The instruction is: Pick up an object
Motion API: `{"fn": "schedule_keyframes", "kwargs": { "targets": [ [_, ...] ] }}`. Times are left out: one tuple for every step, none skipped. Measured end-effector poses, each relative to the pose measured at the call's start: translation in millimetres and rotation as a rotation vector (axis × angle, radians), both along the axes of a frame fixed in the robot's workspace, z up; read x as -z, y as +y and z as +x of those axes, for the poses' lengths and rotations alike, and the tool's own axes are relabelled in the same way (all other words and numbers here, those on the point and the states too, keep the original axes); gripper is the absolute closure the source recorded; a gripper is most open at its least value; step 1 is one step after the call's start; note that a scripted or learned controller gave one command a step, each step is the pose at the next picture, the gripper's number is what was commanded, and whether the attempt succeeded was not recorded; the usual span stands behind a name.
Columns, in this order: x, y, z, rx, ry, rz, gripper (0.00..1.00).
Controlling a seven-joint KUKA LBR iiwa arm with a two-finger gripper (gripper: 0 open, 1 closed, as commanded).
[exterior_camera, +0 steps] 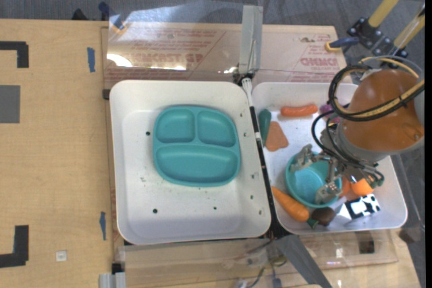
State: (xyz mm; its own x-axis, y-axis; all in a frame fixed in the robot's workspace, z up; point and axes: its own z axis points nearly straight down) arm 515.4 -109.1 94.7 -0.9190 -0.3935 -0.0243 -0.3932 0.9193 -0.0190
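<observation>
I have the gripper (318,175) low in the right bin (398,212), its metal fingers (332,182) down at the teal cup (308,183), which sits at about 6 o'clock in that bin. One finger looks to reach over the cup's rim at 3 o'clock, the other near 12 o'clock, but I cannot tell whether they are parted or pinched on the rim, so I would not count the cup as held. My judgement is that the cup is the target, and the step in hand is closing on its wall. To do it well I would want 1 finger inside the rim and 1 outside, squarely across the wall, then a straight lift. The crowding is the risk: a carrot (291,204) lies touching the cup at 7 o'clock, a dark brown piece (322,215) sits just beside it at 5 o'clock, and a black and white block (361,206) lies near at 4 o'clock. An orange wedge (276,137) and a second carrot (299,110) lie toward 11 o'clock, apart from the cup. The left bin (128,165) holds a teal divided plate (197,146), well apart.
</observation>
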Motion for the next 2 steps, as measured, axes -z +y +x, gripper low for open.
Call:
{"fn": "schedule_keyframes", "kwargs": {
  "targets": [
    [1.5,4.8,95.6,0.217,0.008,0.012,0.0],
    [1.4,-9.6,21.7,0.286,0.013,0.013,0.0]
  ]
}}
